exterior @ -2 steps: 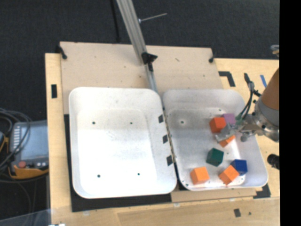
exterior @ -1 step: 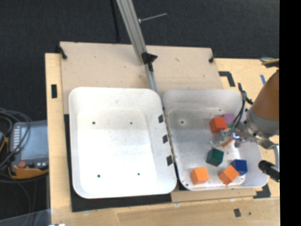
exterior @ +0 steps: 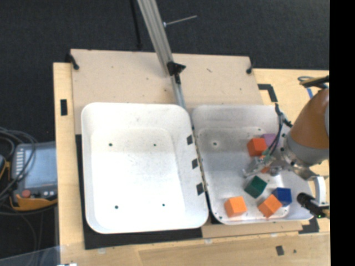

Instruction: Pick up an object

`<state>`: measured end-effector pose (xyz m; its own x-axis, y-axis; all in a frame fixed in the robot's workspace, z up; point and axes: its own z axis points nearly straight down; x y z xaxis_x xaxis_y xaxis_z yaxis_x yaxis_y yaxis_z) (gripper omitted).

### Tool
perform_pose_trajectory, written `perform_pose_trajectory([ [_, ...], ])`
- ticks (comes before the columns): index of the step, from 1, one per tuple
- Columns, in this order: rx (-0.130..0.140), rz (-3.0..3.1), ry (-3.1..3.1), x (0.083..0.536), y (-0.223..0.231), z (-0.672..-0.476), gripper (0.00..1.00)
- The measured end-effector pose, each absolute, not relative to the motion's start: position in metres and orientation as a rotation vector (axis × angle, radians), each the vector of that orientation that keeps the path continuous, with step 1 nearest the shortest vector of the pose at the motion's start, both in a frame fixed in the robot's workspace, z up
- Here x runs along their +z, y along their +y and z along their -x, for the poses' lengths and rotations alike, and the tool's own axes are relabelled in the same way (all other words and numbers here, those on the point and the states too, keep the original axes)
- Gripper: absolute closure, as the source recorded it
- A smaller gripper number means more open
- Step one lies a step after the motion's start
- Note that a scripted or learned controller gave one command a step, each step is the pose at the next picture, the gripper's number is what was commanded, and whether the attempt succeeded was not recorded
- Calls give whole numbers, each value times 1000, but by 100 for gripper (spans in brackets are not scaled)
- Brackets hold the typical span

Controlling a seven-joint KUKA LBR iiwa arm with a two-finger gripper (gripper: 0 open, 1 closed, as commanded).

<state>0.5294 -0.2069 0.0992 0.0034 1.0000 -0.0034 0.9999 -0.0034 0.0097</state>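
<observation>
The right bin (exterior: 222,132) holds several small blocks: an orange-red cube (exterior: 256,147), a dark green block (exterior: 255,187), a blue cube (exterior: 282,195), two orange cubes (exterior: 235,206) (exterior: 270,205), and a pale purple piece (exterior: 270,140) partly hidden by the arm. My gripper (exterior: 259,167) reaches in from the right and sits low in the bin, between the orange-red cube and the green block. Its metal fingers point left toward the bin's middle. I see nothing clearly held between them.
The left bin (exterior: 138,165) lies beside the right one. A slanted aluminium rail (exterior: 158,32) rises from behind the bins. A handheld controller (exterior: 33,173) with cables rests off the bench at far left. The arm's orange band (exterior: 313,121) overhangs the right bin's edge.
</observation>
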Motion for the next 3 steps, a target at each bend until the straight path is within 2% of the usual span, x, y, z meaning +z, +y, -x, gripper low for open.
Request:
perform_pose_trajectory([
  [1, 11, -2222, 2204, 110, -207, -530, 100],
  [2, 6, -2213, 2222, 159, -199, -531, 100],
  [3, 7, -2211, 2222, 215, -199, -523, 100],
])
